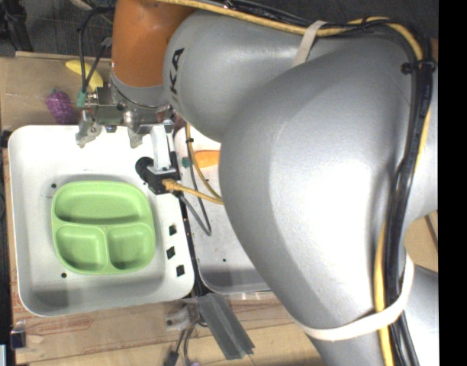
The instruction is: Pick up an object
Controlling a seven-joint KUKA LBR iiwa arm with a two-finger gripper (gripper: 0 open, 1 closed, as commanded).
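A big grey arm (317, 166) reaches in from the right and covers much of the view. It has an orange band (142, 40) near its end. Below the band sits the tool (109, 134). The tool hangs over the far edge of the left bin (27, 166). Its two fingers (86, 133) stand apart, so the tool is open. Nothing is between them.

A green plate (104, 227) lies flat in the left bin, near the middle. It has three parts: one long part at the far side and two small parts at the near side. The plate is apart from the tool and does not touch it.

A purple thing (59, 107) lies on the wooden worktop (27, 75), outside the bin and just beside its far corner. It is to the left of the tool, close to it. A yellow thing (77, 69) lies on the worktop a bit farther back. The arm hides part of it.

The arm hides most of the right bin (226, 280). An orange thing (207, 158) peeks out there, next to the arm. It is too hidden to tell what it is.

A yellow cable (199, 197) runs from a black part (146, 170) under the tool toward the arm, over the edge between the two bins.
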